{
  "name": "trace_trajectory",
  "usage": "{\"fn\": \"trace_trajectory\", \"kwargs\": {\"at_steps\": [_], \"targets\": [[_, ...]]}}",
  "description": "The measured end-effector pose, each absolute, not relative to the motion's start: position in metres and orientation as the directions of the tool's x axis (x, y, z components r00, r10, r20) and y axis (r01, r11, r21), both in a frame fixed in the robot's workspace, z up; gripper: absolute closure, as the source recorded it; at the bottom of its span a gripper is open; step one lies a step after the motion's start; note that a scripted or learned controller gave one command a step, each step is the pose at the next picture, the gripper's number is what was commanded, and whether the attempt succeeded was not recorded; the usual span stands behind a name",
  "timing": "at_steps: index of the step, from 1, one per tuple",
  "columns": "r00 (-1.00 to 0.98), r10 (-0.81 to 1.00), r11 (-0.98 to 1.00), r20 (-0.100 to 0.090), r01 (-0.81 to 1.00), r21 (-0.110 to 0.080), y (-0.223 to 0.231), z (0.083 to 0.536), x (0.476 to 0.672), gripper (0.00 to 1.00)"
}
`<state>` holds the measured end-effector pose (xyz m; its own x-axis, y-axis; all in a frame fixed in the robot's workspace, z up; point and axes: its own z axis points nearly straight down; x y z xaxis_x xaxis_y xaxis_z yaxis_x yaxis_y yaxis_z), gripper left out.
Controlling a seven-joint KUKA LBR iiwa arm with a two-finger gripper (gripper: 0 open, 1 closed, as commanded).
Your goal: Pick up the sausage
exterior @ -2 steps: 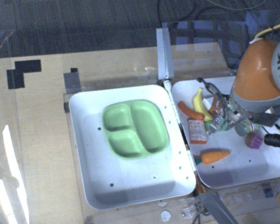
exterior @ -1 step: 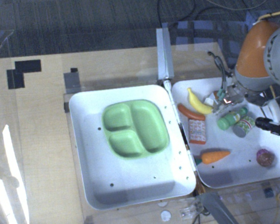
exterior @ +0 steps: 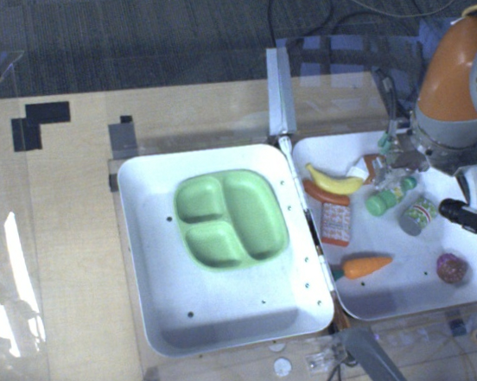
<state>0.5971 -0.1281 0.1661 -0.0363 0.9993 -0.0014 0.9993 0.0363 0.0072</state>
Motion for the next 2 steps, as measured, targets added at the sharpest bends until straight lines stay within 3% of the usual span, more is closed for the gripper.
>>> {"fn": "trace_trajectory", "kwargs": {"at_steps": [1,2], "targets": [[-0.360,0.933,0.360,-0.001,0.933,0.004,-0.111,0.107,0.571,1.00],[-0.222,0.975,0.222,-0.003,0.975,0.008,-0.130,0.161,0.544,1.00]]}}
